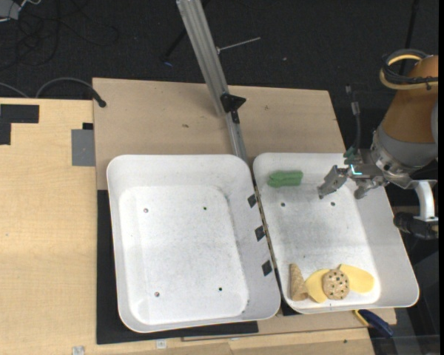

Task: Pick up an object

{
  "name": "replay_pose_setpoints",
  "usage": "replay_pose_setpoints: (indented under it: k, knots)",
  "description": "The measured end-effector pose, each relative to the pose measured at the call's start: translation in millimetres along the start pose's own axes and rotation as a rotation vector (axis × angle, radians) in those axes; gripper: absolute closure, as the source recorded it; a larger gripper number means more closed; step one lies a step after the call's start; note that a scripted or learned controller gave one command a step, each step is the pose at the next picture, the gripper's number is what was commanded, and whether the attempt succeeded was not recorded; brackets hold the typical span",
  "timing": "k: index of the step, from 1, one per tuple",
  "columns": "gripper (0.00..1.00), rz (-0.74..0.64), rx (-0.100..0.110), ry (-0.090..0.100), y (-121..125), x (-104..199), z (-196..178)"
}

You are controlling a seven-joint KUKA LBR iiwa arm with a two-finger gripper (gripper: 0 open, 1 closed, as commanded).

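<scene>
Fingers on your pincer [347, 183] stand spread apart with nothing between them, hanging over the far right part of the right-hand bin [388, 220]. You can see one grey finger [330, 183] angled down toward the bin floor on the side away from the arm, and the other finger nearer the bin's right wall. The grey arm [408, 117] with its orange band rises behind the pincer at the right edge of the view.

Just beyond the pincer's outer finger, toward the divider between the bins and a little farther from you, lies a green rectangular block [286, 177], flat on the bin floor and apart from the fingertips. Well away from the pincer, at the near end of the same bin, you have a cluster of pieces touching one another: a tan cone-like piece [298, 282], a yellow flat piece [357, 279], and a round brown speckled piece [335, 283] resting on the yellow one.

Past the divider sits the left-hand bin [126, 198]. A slanted metal rail [207, 58] runs back from between the two bins.
</scene>
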State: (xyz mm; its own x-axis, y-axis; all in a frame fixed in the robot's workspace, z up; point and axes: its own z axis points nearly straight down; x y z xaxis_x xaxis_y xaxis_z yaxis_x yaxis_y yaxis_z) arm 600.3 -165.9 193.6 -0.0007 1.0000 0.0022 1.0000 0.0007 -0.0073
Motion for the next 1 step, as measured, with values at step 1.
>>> replay_pose_setpoints:
  k: [1]
  knots:
    - [0.0,-0.001,-0.004,-0.001,1.0,-0.1,-2.4]
